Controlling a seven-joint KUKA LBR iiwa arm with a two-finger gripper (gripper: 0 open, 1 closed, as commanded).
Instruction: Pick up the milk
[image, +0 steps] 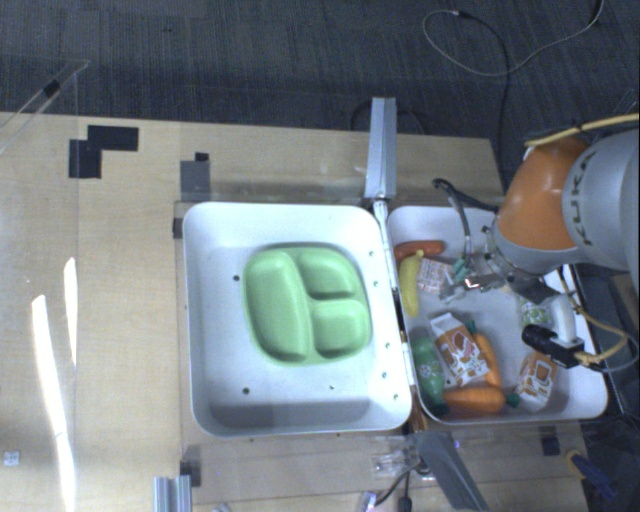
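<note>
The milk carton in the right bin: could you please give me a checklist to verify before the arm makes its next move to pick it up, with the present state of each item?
1. Milk carton in view in the right bin: ok, it lies among other items.
2. Carton free of neighbours: not ok, a carrot and a green item lie close against it.
3. Gripper above the carton: not ok, it is nearer the bin's far side, by the banana.
4. Fingers open: cannot tell.
5. Gripper free of any item: cannot tell; wrist and cables hide it.
6. Green tray in the left bin out of the way: ok.
</note>
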